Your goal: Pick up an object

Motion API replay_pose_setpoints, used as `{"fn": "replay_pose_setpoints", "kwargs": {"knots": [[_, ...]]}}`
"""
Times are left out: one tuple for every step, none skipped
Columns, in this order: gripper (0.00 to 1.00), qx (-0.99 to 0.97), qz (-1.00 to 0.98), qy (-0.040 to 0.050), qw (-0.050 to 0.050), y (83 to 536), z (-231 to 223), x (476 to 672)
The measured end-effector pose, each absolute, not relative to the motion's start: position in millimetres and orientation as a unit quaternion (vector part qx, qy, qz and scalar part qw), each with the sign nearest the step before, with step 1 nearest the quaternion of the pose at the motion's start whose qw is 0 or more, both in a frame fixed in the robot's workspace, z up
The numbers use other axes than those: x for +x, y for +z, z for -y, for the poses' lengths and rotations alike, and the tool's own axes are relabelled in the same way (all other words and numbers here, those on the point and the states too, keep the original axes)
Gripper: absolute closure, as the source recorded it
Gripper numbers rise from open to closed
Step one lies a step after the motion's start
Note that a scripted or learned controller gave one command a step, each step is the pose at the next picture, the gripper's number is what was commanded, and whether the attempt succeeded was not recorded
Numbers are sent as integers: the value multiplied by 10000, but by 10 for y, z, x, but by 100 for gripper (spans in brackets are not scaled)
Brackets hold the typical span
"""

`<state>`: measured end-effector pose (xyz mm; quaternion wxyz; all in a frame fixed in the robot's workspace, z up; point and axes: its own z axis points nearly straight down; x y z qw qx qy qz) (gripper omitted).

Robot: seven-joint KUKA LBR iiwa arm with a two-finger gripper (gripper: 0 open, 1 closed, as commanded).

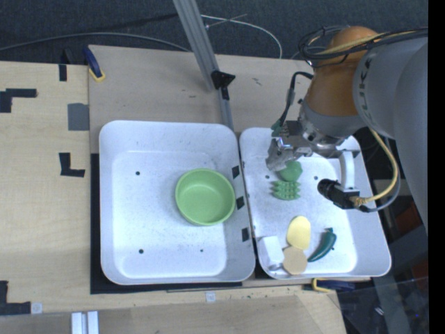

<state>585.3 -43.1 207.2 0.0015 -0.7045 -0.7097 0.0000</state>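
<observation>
Target looks like the green ridged toy in the right bin, upper-middle of that bin, lying flat on the floor. A rounder green bit sits just above it, touching or part of the same thing; we can't tell which.

Gripper is right over that spot, tip at the top edge of the green stuff. Whether the claw is spread or pinched we cannot tell, the wrist blocks it and res is too low. We see nothing clearly lifted: the toy reads as resting on the bin.

Progress, our call: approach done, arm is down at the obj. Grasp not confirmed, lift not done. So roughly halfway at best, and the part that counts is left.

Other stuff in the same bin, near the front edge: yellow piece, tan disc just below and touching it, dark green pepper-shaped item just beside on the right. All well apart from the gripper, so no interference there. Black cable fitting off the wrist hangs near the toy's right side; could snag, worth watching.

Left bin holds a green bowl, upright, approx centre-right. Not in play for this try.
</observation>
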Motion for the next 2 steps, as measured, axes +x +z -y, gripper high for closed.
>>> {"fn": "replay_pose_setpoints", "kwargs": {"knots": [[100,-7046,7096,2,14,2007,-115,5936],[100,-7044,7098,0,14,1978,-679,6020]]}}
